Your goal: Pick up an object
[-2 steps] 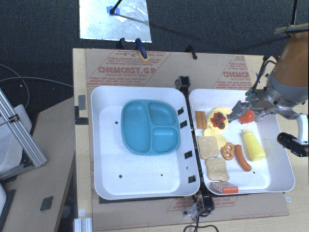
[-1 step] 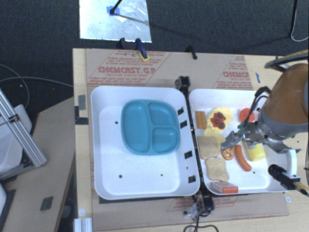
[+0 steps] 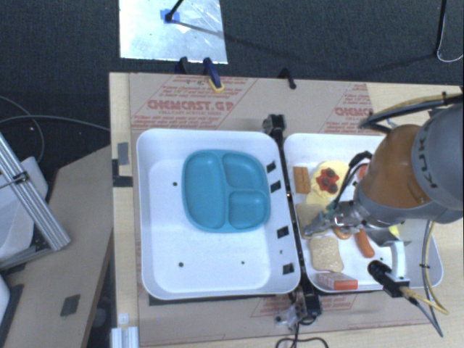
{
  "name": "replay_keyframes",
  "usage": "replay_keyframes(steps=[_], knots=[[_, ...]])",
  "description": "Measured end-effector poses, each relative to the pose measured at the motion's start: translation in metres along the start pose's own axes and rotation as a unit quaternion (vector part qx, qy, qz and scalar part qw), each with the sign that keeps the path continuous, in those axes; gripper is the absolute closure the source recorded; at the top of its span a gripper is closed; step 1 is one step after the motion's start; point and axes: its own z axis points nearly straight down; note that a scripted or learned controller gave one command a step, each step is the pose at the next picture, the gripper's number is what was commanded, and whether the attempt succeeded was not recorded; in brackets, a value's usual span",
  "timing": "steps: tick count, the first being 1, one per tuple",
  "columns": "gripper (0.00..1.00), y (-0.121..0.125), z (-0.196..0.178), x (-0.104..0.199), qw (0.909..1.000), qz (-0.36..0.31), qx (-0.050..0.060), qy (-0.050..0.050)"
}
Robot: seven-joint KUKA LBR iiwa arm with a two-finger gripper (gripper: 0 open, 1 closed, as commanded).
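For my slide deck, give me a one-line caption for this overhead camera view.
KUKA arm's gripper low over toy food in the right bin, beside a blue divided plate in the left bin.

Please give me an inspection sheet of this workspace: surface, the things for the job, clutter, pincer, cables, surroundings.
Surface: bench bears two white bins, left bin and right bin.
Job's things: right bin holds a yellow item with red, tan block, beige slab, orange stick.
Clutter: blue divided tray in left bin.
Pincer: pincer low over right bin; grip cannot be judged.
Cables: black cable along arm.
Surroundings: shiny sheet on dark floor.
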Motion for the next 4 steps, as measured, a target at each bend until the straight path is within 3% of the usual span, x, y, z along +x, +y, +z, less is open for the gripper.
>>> replay_keyframes(steps=[1, 2, 3, 4], knots=[[1.00, 0.003, -0.018, -0.004, 1.0000, 0.002, -0.006, -0.003], [1.00, 0.076, -0.106, 0.057, 1.0000, -0.006, -0.003, 0.002], [1.00, 0.048, -0.119, 0.221, 0.9999, -0.010, 0.004, 0.006], [1.00, -0.009, -0.209, 0.236, 1.0000, -0.004, 0.002, 0.004]])
